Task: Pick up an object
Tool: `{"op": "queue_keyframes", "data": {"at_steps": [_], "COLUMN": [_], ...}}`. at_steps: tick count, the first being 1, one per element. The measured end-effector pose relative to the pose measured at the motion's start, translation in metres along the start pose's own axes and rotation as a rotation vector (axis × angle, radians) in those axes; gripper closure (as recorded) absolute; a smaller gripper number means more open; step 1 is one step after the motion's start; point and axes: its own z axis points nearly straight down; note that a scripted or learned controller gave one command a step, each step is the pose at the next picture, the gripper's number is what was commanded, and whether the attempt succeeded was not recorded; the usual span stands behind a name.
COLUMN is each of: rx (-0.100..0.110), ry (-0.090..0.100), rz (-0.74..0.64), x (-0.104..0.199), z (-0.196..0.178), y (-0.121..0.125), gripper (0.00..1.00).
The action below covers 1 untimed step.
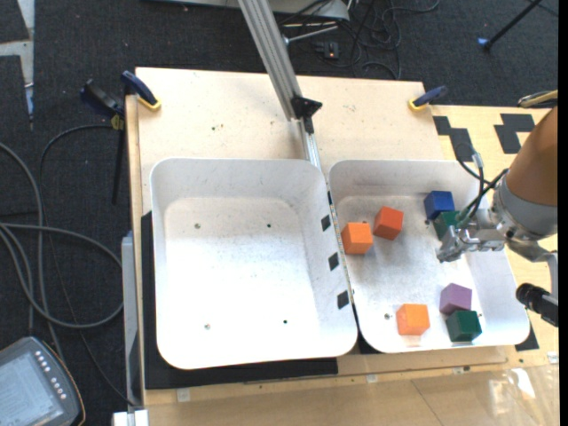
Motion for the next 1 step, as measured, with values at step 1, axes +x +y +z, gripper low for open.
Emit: {"op": "queue_keyframes", "data": {"at_steps": [1], "rx": [-0.001], "ry": [-0.001], "rz": [-0.003], "x": [-0.0086], "z": [-0.0597], "y": [0.0051], "gripper": [1.0]}}
